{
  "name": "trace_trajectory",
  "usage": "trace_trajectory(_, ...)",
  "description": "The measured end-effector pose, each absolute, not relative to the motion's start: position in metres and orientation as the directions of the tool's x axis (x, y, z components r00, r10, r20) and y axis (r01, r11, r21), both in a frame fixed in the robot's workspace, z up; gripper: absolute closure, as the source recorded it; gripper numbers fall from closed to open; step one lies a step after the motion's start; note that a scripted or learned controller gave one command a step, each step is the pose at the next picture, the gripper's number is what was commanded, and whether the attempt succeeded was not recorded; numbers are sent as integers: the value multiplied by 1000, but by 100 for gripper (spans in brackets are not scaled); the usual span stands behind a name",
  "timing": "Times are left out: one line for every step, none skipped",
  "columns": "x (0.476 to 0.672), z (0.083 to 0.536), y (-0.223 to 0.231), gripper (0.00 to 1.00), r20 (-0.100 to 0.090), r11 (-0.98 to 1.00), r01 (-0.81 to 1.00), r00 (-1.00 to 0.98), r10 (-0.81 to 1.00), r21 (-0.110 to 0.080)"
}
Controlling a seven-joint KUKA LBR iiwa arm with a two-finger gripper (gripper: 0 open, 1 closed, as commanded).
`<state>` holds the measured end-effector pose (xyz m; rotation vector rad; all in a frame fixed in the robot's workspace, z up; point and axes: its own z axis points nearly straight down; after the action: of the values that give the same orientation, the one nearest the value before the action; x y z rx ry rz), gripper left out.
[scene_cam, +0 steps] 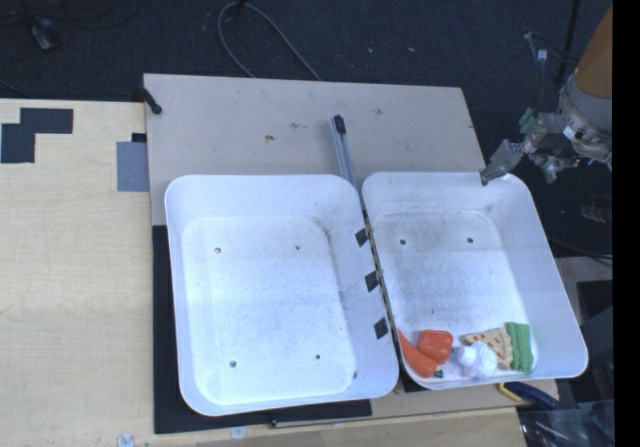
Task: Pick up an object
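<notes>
Camera view: end effector [497, 165], grip state unclear, hangs over the right bin's [445, 197] far corner; clustered orange piece [432, 344] and green piece [519, 345] invite a mis-grasp.

Robot arm [590, 100] at the frame's right edge: an orange band above a grey, ringed wrist section. Below the wrist sits a metallic grey gripper [497, 167] assembly with a dark tip; thin cables and a small blue-green fitting adjoin the wrist.
</notes>
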<state>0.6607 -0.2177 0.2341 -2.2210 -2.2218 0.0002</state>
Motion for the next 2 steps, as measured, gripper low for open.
trace_trajectory(604, 211, -171, 0, 1, 2, 1000, -2, 1000, -2)
trace_trajectory(570, 225, -150, 0, 0, 0, 1000, 0, 1000, 1)
